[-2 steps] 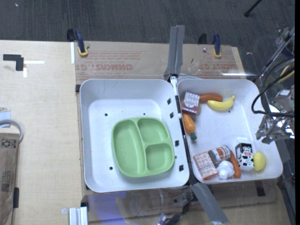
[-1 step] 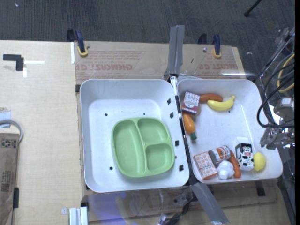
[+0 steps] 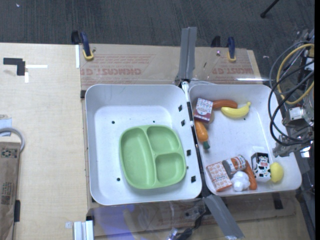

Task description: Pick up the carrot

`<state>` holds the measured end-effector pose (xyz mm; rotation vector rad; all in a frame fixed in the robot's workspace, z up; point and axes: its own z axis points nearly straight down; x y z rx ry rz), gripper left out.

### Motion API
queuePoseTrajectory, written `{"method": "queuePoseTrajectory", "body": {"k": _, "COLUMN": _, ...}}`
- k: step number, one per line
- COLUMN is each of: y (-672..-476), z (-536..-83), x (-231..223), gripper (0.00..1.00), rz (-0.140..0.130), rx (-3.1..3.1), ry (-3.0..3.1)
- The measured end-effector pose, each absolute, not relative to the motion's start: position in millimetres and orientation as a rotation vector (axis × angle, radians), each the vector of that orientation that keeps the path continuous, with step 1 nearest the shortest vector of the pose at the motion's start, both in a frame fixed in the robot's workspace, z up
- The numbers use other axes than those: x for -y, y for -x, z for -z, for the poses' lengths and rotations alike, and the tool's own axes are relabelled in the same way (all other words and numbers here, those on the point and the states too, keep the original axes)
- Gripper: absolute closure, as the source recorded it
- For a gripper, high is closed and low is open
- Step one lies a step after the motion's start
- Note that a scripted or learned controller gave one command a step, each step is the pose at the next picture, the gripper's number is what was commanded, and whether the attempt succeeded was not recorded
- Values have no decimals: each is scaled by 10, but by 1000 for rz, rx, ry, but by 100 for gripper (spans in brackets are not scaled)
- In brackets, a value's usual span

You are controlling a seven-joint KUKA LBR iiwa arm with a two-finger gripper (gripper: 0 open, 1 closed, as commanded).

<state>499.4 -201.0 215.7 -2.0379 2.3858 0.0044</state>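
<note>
The carrot (image 3: 201,132) is orange with a green tip. It lies along the left wall of the right bin (image 3: 235,134), just below a small red and white box (image 3: 203,109). My gripper (image 3: 286,148) hangs as a grey shape under a bundle of cables at the bin's right rim, well right of the carrot and apart from it. Nothing shows in it.
The left bin (image 3: 100,134) holds a green divided plate (image 3: 152,156). In the right bin lie a banana (image 3: 236,111), a red sausage (image 3: 225,103), a lemon (image 3: 276,172), a cow-print carton (image 3: 261,165), an orange box (image 3: 218,176), a can (image 3: 235,163) and a white ball (image 3: 241,182).
</note>
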Motion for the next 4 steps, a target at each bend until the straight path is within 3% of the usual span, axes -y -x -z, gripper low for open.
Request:
{"method": "queuePoseTrajectory", "body": {"k": 1, "y": -4789, "z": -1765, "x": 2187, "gripper": 100, "rz": -4, "rx": -2367, "ry": 2061}}
{"method": "queuePoseTrajectory", "body": {"k": 2, "y": -4784, "z": -1880, "x": 1333, "gripper": 100, "rz": -6, "rx": -2134, "ry": 2302}}
{"method": "queuePoseTrajectory", "body": {"k": 3, "y": -4782, "z": -1987, "x": 1779, "gripper": 100, "rz": -6, "rx": -1480, "ry": 2766}}
{"method": "queuePoseTrajectory", "body": {"k": 4, "y": -4783, "z": -1946, "x": 1240, "gripper": 100, "rz": -7, "rx": -1609, "ry": 2695}}
